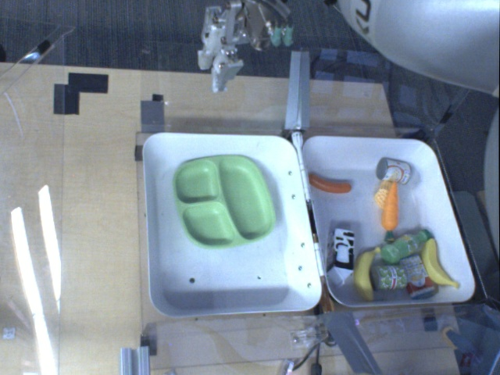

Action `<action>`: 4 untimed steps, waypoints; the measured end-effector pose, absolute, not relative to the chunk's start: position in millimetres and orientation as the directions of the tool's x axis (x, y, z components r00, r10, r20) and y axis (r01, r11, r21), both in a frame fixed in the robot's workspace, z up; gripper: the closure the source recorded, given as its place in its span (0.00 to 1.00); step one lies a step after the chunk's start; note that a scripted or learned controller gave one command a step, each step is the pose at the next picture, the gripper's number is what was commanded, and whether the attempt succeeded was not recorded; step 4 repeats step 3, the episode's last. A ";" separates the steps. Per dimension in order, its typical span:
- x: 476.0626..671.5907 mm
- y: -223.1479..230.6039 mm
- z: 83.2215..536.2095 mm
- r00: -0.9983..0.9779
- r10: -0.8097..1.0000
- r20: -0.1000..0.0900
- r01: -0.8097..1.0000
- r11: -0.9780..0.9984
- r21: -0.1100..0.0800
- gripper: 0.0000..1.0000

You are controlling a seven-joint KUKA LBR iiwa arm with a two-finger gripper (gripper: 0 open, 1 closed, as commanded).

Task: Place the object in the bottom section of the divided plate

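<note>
A green divided plate (pixel 225 200) lies in the left white bin (pixel 168 287), with two small sections on its left side and one large section on its right. All its sections are bare. My gripper (pixel 221 67) hangs high over the bench beyond the far edge of the left bin, well away from the plate. It is open with nothing between its fingers. The right bin (pixel 437 178) holds loose objects: an orange-red sausage (pixel 330 183), a carrot (pixel 389 205), a silver can (pixel 393 170), a black-and-white box (pixel 342 248), two bananas (pixel 363 272) and a green bottle (pixel 405 246).
A grey metal post (pixel 297 92) stands at the far end of the wall between the bins. Another can (pixel 398 276) lies between the bananas. The grey arm (pixel 437 14) fills the upper right. Black markers (pixel 78 88) sit on the wooden bench to the left.
</note>
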State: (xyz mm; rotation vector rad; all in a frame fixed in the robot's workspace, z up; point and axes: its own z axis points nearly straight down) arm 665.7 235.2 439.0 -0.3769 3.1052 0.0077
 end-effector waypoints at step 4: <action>668.9 230.4 438.9 -0.449 -0.893 -0.013 -0.894 0.449 -0.007 1.00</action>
